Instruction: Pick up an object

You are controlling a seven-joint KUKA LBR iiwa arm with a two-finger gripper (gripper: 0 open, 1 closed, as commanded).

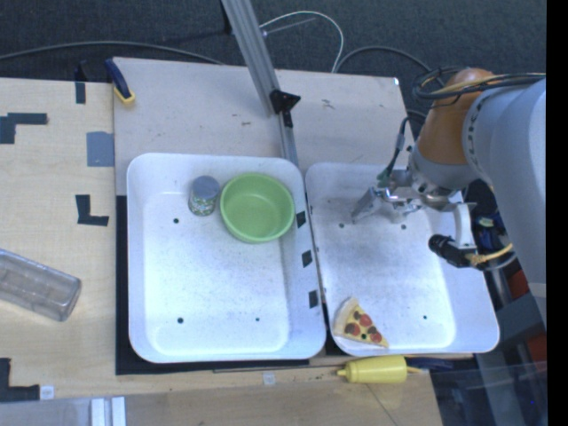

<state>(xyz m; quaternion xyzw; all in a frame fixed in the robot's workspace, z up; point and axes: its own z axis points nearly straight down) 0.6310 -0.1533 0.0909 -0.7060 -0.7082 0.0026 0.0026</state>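
Observation:
My gripper hangs low over the far part of the right bin, open with nothing between its fingers. A toy pizza slice lies in that bin's near left corner, well away from the gripper. In the left bin, a green bowl sits at the far right with a small grey-topped can just left of it. The grey arm with its orange band comes in from the right.
A yellow mustard bottle lies on the bench just in front of the right bin. A clear plastic container rests on the bench at far left. A slanted metal pole stands behind the bins.

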